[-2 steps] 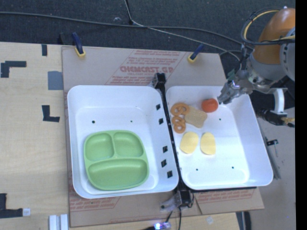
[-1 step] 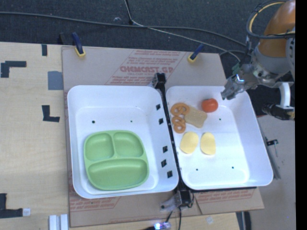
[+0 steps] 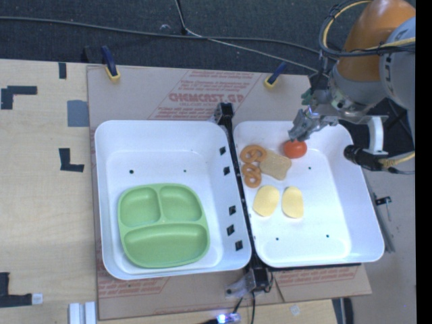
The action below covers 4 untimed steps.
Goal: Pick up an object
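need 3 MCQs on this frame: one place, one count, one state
1. Where does the green plate lie?
A. left bin
B. right bin
C. on the bench outside the bins

2. How many pale yellow pieces lie in the right bin?
A. one
B. two
C. four

3. How does the tool stand to the red tomato?
A. far off over the left bin
B. just above it, at the tomato's upper edge
C. resting on the green plate

Answers:
1 A, the plate sits in the left bin.
2 B, two lie side by side.
3 B, its tip meets the tomato's top.
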Each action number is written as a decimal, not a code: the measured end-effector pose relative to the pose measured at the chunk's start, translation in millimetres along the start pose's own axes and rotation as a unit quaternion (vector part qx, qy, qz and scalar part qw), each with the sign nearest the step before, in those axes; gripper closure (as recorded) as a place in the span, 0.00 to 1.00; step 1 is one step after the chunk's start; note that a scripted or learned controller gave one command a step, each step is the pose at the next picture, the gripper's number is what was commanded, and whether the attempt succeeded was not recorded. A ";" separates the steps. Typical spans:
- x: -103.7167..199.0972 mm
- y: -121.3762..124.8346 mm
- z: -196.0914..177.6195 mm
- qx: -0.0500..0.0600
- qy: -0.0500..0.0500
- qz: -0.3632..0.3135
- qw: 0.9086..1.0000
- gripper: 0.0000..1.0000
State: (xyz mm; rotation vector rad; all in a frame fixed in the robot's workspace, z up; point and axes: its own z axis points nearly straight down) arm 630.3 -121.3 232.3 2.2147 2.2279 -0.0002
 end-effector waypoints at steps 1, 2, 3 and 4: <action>50.5 -13.2 9.5 0.001 0.001 0.000 1.000 1.00; 101.1 -21.0 19.5 0.001 0.000 0.000 1.000 1.00; 155.1 -30.4 7.7 0.001 0.001 0.000 1.000 1.00; 214.6 -31.7 17.8 0.001 0.001 -0.001 1.000 1.00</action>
